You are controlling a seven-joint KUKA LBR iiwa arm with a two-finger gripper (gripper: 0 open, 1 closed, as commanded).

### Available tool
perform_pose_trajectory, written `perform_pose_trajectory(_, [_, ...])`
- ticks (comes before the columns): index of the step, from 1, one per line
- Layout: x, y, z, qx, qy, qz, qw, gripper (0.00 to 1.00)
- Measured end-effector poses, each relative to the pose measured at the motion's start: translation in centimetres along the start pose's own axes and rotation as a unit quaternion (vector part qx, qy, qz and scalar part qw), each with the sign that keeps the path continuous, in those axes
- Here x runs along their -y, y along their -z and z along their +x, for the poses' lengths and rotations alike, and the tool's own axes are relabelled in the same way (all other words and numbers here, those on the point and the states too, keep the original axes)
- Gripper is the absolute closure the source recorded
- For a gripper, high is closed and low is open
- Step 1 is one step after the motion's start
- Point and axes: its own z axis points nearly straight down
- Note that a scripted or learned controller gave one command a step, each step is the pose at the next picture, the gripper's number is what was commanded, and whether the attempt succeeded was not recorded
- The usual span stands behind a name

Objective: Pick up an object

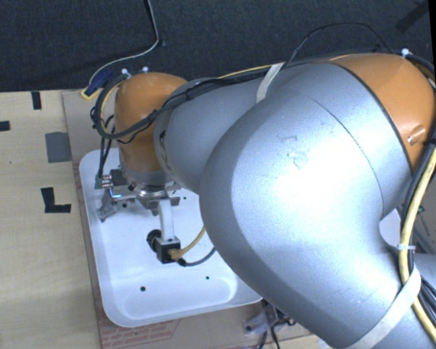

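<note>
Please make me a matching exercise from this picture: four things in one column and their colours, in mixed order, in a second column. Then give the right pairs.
Things:
1. bin
2. arm
3. band
4. bench

Colours:
A. orange
B. light brown
C. white
D. grey

Pairs: 1-C; 2-D; 3-A; 4-B

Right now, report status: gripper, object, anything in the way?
Gripper at the white bin's upper-left corner. Object to pick: cannot tell from here. Arm blocks the view of most of the bench.
</note>
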Motion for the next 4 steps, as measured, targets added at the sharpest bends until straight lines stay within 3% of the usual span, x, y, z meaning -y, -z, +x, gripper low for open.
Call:
perform_pose_trajectory(1, [7.4, -2.2, 0.1, 0.000, 0.000, 0.000, 1.0000, 0.00])
perform_pose_trajectory(2, [11.5, -2.0, 0.0, 0.000, 0.000, -0.002, 1.0000, 0.00])
perform_pose_trajectory(3, [11.4, -1.1, 0.0, 0.000, 0.000, -0.001, 1.0000, 1.00])
perform_pose_trajectory(4, [4.5, 25.9, 0.1, -0.004, 0.001, -0.012, 0.9999, 1.00])
